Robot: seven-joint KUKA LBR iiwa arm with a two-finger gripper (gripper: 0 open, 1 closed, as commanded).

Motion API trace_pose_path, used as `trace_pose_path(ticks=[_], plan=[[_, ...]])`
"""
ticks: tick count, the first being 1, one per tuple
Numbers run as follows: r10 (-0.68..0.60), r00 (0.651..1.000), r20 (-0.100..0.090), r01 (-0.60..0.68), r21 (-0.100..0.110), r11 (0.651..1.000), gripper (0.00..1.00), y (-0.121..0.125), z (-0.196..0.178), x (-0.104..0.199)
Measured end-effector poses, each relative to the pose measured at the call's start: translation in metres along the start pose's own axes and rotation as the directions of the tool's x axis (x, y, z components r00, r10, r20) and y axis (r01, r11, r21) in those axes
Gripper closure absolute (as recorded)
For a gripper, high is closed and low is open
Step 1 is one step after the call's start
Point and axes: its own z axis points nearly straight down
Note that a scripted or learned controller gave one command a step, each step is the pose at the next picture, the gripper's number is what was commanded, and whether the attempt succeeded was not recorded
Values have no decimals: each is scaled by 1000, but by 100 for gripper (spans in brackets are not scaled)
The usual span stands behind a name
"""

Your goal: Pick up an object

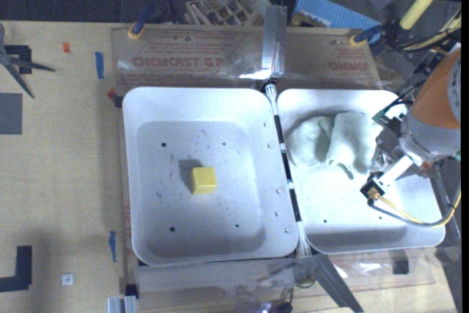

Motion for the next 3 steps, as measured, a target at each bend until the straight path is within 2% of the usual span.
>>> trace_pose_path(ticks=[1,2,3], plan=[[363,932,-6,-363,-1,932,100,-5,44,-54],[529,849,1,-529,2,849,100,0,-4,-76],[525,851,4,-525,4,851,100,0,-14,-75]])
